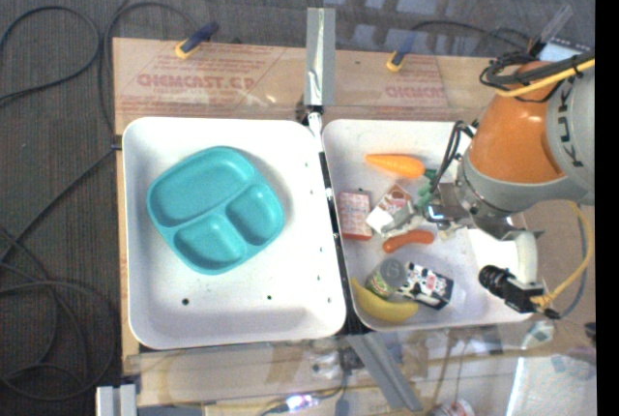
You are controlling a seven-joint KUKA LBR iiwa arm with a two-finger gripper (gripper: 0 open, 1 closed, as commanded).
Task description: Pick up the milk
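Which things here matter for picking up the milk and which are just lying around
For the job: milk carton, gripper, right bin.
Lying about: carrot, sausage, banana, can, pink packet, black packet, turquoise tray, left bin.

Brown table [213, 80] with red lettering, under two shallow white bins side by side. Left bin [155, 308] toward nine o'clock, right bin [338, 138] toward three, rims touching along the middle. Yellow clamps [193, 40] at the table's far edge, around eleven and one o'clock.
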